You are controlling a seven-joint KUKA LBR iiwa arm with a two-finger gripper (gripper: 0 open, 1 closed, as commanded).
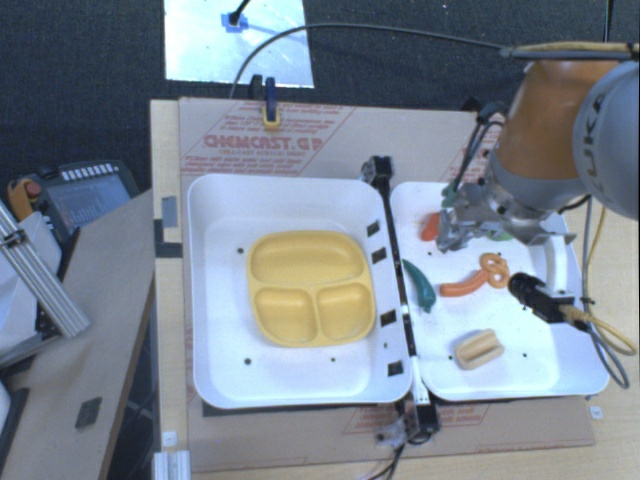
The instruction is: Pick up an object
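Yellow divided tray (305, 298): lies in left bin (215, 298). Right bin (545, 363) holds: red piece (430, 227), far-left corner, just beside the gripper (451, 239) (whether it grips anything cannot be told); orange looped piece (478, 280), mid-bin; dark green piece (420, 286), by the divider; tan block (477, 349), toward the front.

Left of your dull metal gripper (452, 236) you see a smooth, matt yellow plastic divided tray (308, 286). Below the gripper, a tan wood-like ridged block (477, 349) lies in a smooth white plastic bin (565, 368).
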